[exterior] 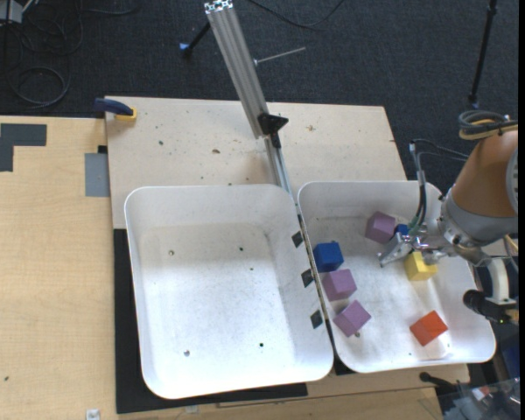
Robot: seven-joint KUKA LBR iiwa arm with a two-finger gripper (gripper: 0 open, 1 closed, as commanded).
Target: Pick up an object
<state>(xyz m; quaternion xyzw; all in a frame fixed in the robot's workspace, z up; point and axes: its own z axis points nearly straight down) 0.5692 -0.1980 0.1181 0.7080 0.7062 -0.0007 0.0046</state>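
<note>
The right bin (367,192) holds several small blocks. A yellow block (421,267) lies near its right side, and my gripper (409,255) is low over it, open. One metal finger (390,255) slants out to the left of the block; the other is hidden behind the wrist. Nothing is held between them. A purple block (381,227) sits just up and left of the gripper, with a small blue piece (402,233) beside it. Further left are a blue block (328,255) and two purple blocks (339,283) (353,318). An orange-red block (430,328) lies near the front right corner.
The left bin (149,234) stands beside the right one, across a shared divider (304,261). A slanted aluminium post (241,64) rises behind the bins. The arm's grey and orange wrist (486,186) overhangs the right bin's right edge.
</note>
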